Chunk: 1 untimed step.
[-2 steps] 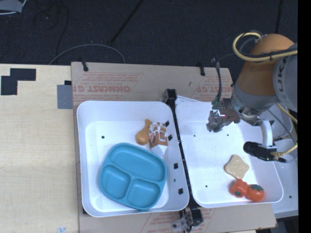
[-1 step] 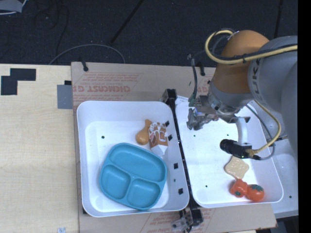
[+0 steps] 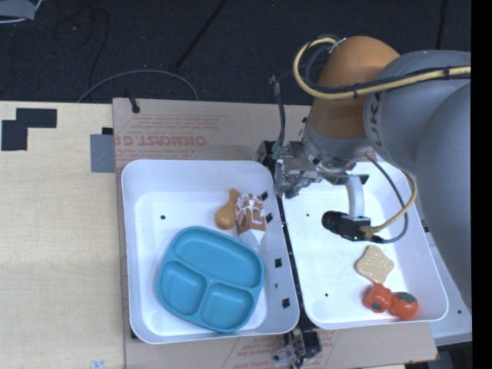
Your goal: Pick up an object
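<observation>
Candidate objects, right bin: a pale tan toast-shaped slice (image 3: 374, 264) lies flat near the bin's lower right part; just below it sit two orange-red tomato-like pieces (image 3: 393, 302), touching each other and close to the bin's near wall.
Candidate objects, left bin: a blue three-compartment plate (image 3: 209, 278) lies flat across the lower half; above it, near the divider side, a tan drumstick-shaped toy (image 3: 227, 211) lies just beside a small brown-and-white packet (image 3: 250, 214), the two touching or nearly so.
Gripper: the gripper (image 3: 290, 177) hangs over the upper end of the seam between the two bins, well apart from the toast slice and the tomatoes and near the packet, though not on it.
Fingers: the dark metal parts at the wrist are too cluttered to show whether the fingers are spread or pressed together; nothing can be seen between them.
Arm: the grey arm (image 3: 430, 121) comes in from the right, its orange band (image 3: 355, 71) above the wrist, with yellow cabling looped around it; a black cylindrical fitting (image 3: 344, 224) on a white bracket hangs over the right bin.
Left bin: white, shallow (image 3: 142, 229), holding the plate, drumstick and packet.
Right bin: white, shallow (image 3: 323, 290), holding the toast slice and tomatoes.
Bench: the bins rest on brown cardboard (image 3: 192, 133) printed with red lettering, laid on a light wooden bench top (image 3: 54, 244).
</observation>
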Each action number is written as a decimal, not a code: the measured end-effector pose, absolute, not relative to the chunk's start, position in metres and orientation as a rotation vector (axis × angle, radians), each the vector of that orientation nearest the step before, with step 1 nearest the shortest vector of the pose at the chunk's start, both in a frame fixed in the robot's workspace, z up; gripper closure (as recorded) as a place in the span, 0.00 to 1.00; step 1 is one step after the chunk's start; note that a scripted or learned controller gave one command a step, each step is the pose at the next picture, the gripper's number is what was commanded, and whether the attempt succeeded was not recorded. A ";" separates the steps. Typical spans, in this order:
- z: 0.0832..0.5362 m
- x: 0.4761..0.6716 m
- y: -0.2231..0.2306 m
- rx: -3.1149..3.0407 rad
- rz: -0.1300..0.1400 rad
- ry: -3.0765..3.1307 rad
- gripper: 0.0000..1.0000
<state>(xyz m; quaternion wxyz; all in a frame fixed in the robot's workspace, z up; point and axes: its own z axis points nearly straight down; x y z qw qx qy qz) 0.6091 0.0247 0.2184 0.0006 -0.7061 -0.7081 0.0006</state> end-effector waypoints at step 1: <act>0.211 0.618 0.076 -2.215 0.002 -2.224 1.00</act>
